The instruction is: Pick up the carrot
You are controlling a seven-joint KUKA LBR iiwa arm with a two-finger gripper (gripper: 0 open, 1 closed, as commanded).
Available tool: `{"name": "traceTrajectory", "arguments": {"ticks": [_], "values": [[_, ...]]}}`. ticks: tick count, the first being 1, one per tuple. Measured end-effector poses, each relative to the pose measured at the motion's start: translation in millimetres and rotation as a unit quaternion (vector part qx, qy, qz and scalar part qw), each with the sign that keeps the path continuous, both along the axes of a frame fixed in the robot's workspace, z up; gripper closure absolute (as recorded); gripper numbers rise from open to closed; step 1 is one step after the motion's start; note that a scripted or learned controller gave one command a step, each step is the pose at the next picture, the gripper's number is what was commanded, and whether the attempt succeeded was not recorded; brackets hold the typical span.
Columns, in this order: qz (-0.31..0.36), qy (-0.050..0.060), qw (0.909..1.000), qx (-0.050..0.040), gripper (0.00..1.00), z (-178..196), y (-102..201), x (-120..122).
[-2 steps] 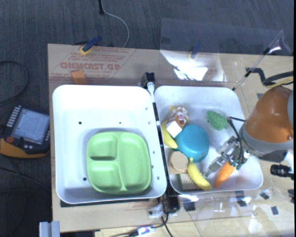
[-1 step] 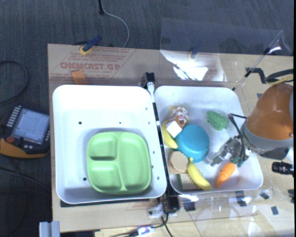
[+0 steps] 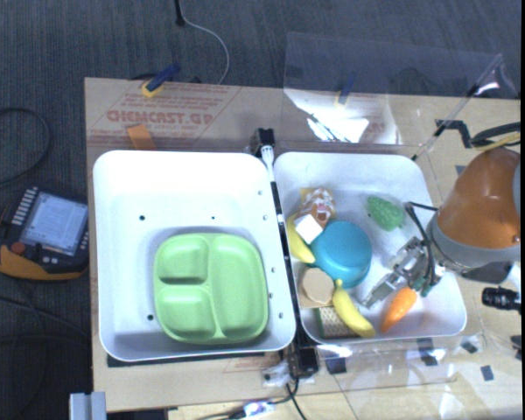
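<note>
The tool (image 3: 401, 278) sits just above the carrot (image 3: 398, 308) (right bin).

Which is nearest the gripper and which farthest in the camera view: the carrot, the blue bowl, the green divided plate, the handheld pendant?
Measured from the gripper, in the right bin:
1. carrot, right beside it, just below-right.
2. blue bowl, mid right bin, to its left.
3. green divided plate, in the left bin.
4. handheld pendant, off the bench, far left.

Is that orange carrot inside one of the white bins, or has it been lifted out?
Inside. The carrot lies in the right bin, near its front right corner, beside the banana. The hand is just above it.
</note>
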State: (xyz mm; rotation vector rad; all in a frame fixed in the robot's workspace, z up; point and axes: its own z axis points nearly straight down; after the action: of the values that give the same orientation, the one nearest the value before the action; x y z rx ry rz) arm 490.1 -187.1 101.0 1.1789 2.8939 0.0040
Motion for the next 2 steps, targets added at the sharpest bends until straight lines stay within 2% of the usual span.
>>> {"name": "traceTrajectory", "arguments": {"ticks": [1, 2], "values": [[0.180, 0.003, 0.9837, -0.0017, 0.00, -10.1, -12.6, -1.5], [0.091, 0.002, 0.9959, 0.0009, 0.00, -10.4, -17.1, -1.5]]}}
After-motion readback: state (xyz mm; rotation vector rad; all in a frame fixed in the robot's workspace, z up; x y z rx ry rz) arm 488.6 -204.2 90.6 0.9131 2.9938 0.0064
